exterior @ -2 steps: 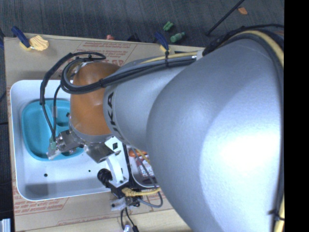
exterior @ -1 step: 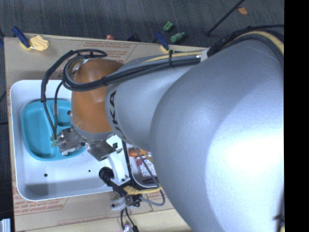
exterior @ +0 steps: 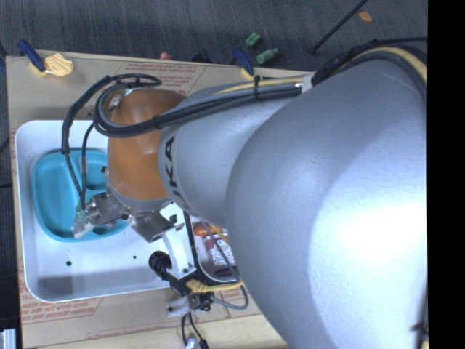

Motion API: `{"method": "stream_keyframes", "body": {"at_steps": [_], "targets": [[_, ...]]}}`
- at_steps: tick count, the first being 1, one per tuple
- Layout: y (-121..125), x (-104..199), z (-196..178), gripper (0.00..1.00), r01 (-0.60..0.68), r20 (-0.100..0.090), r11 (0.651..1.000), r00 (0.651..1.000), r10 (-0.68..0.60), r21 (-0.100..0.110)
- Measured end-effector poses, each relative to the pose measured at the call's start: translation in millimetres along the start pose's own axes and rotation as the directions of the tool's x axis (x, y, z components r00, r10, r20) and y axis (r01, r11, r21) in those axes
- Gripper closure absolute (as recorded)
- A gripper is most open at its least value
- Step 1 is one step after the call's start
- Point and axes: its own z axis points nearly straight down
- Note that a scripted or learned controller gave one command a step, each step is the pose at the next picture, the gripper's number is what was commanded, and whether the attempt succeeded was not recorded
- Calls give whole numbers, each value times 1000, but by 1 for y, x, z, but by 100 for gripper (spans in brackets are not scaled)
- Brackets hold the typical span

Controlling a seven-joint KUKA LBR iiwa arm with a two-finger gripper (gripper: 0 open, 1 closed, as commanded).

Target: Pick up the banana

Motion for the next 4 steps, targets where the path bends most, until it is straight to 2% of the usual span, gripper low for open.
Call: {"method": "stream_keyframes", "body": {"at_steps": [1, 2, 3, 4], "targets": [[25, -59, -147, 0, 210, 2, 978, 978, -210, -8], [25, -57, -156, 100, 219, 0, 976, 976, -219, -4], [15, -102, -202, 100, -154, 0, 988, 988, 154, -6], [15, 8, -175, 100, -194, -1, 981, 981, 194, -2]]}}
